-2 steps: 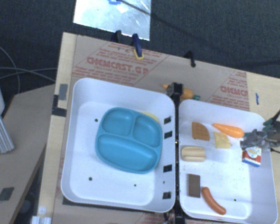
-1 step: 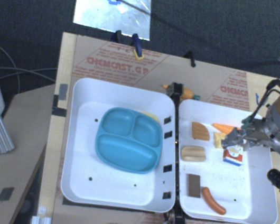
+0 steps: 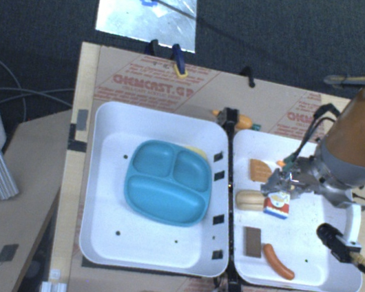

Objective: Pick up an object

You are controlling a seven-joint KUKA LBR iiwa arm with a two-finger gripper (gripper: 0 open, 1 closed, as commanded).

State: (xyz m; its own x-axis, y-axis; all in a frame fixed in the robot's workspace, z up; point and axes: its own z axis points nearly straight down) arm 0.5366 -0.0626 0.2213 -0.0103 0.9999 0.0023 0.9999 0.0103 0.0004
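I've got the gripper [image 3: 280,185] low in the rt bin; can't tell its state. Carton [image 3: 276,207] just below it, bun [image 3: 250,201] touching. Risk: clips both, carton slips out.

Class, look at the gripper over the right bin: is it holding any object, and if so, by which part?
It cannot be told. The gripper sits low over the small red, white and blue carton in the right bin, but no object shows between its fingers.

board [image 3: 153,82] at 12 o'clock: red print read "CHEMCAST GP" | same red print at 2 o'clock: unreadable
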